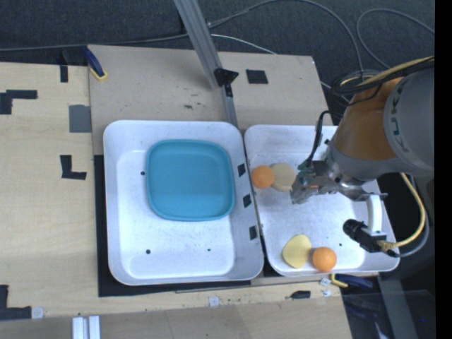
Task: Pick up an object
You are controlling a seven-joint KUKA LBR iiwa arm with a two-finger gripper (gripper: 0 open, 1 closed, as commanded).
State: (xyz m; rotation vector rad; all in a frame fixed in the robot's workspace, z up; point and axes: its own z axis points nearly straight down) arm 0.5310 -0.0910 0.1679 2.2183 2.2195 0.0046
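Your gripper (302, 187) sits low in the right bin (279, 138), just beside the beige ball (283, 175).
You cannot tell its jaw state. An orange ball (262, 177) touches the beige one; the left bin (127, 260) carries a blue plate (189, 179).

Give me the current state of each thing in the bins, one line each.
Blue plate: flat in the left bin.
Orange ball: right bin, touching the beige piece.
Yellow piece: near edge, beside a second orange ball.
Gripper: low beside the beige piece.
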